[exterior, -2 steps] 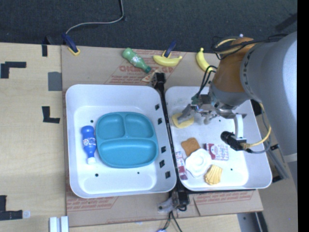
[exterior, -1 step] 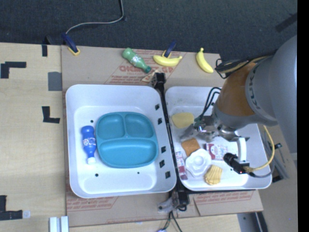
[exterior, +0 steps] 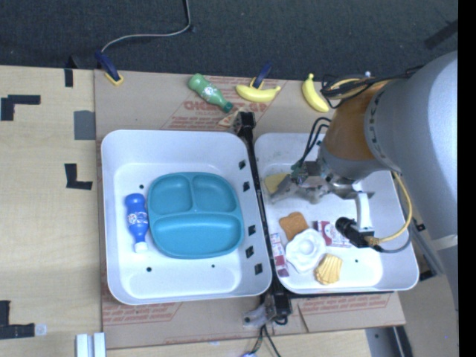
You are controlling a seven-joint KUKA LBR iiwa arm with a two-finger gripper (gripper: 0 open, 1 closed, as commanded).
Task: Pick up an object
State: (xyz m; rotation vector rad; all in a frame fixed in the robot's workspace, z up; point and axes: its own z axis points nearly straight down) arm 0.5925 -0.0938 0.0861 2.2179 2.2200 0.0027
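Two bins sit on our counter (exterior: 52,199); our pincer (exterior: 288,187) reaches low into the right bin (exterior: 387,274) over a yellow piece (exterior: 275,181), grip unclear. Nearby lie a cracker (exterior: 294,222), fried egg (exterior: 304,248) and shell (exterior: 328,268).

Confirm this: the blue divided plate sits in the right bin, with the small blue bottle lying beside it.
Not quite. The camera view shows the blue divided plate in the left bin, not the right one. The rest holds: the small blue bottle lies beside it, on its left in that view.
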